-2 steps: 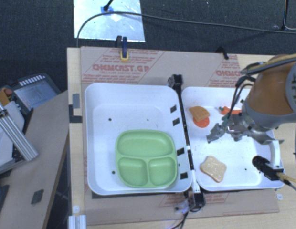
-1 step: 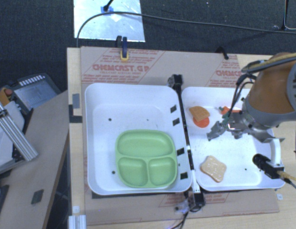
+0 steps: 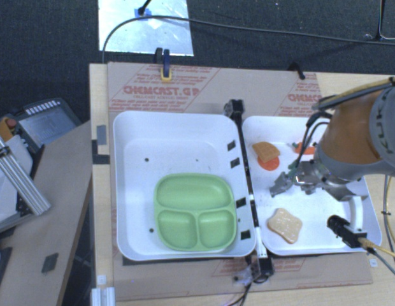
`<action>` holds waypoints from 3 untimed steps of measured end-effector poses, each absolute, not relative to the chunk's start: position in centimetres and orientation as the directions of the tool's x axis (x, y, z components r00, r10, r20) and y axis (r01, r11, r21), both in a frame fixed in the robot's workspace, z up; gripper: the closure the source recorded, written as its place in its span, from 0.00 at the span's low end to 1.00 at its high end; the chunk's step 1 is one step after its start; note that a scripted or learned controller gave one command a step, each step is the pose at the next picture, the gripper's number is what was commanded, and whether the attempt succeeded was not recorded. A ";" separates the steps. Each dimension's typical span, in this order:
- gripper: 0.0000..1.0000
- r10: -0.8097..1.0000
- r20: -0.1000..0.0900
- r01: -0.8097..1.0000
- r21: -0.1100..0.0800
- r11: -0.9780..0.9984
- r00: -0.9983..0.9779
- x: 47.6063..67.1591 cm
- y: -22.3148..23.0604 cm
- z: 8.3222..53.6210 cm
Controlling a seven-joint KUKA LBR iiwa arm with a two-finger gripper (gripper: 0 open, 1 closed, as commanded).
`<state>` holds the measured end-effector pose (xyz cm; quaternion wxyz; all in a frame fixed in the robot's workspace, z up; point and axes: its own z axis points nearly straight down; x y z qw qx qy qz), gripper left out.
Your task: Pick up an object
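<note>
My gripper point(image 3: 281, 183) hangs low over the middle of the right bin point(image 3: 312, 244), reaching in from the right. A tan toast-shaped piece point(image 3: 285, 225) lies just below it near the bin's front. Up and to the left, a brown slice point(image 3: 265, 150) rests on a red-orange round piece point(image 3: 269, 164), close to the divider. A small orange object point(image 3: 304, 148) peeks out behind the arm's cables. Nothing shows in the gripper's grasp, and the gripper sits apart from all these pieces.
The left bin point(image 3: 140, 139) holds a green divided plate point(image 3: 195, 210) at its front. The grey and orange arm point(image 3: 357, 139) covers the right bin's right side. A black fitting point(image 3: 344, 229) juts out near the front right corner.
</note>
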<state>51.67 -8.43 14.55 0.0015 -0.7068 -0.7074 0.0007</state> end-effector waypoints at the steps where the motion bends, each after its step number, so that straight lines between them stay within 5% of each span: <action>1: 0.00 1.000 0.001 1.000 -0.004 0.000 0.000 50.9 -9.1 9.4; 2: 0.00 1.000 0.001 1.000 -0.001 0.001 -0.001 50.9 -9.1 8.4; 3: 1.00 1.000 0.001 1.000 0.001 0.001 -0.001 51.0 -9.1 9.5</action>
